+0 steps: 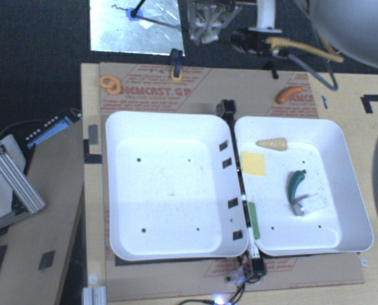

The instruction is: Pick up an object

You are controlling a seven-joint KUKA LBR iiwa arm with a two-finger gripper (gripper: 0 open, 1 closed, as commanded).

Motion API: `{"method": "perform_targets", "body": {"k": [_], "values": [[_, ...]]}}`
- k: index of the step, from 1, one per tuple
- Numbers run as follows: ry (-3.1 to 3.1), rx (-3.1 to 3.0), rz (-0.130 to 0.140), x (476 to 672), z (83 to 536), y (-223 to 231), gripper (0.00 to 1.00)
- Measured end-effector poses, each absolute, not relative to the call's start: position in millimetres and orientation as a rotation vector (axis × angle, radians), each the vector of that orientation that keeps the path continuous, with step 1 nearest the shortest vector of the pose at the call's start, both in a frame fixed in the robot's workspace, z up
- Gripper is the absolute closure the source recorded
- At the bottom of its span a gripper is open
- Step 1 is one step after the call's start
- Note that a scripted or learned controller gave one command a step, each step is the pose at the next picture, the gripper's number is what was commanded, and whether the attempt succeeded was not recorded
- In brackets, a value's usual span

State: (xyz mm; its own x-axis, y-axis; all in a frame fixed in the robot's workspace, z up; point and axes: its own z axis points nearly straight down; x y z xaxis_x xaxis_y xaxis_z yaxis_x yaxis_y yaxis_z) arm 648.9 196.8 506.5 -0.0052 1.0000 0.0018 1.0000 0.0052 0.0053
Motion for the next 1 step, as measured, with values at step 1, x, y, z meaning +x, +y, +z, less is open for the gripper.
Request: {"method": "perform_targets", "body": {"k": [1], "values": [[2.227,2.213,0.008,635.5,537.2,218.6,1.00]]}}
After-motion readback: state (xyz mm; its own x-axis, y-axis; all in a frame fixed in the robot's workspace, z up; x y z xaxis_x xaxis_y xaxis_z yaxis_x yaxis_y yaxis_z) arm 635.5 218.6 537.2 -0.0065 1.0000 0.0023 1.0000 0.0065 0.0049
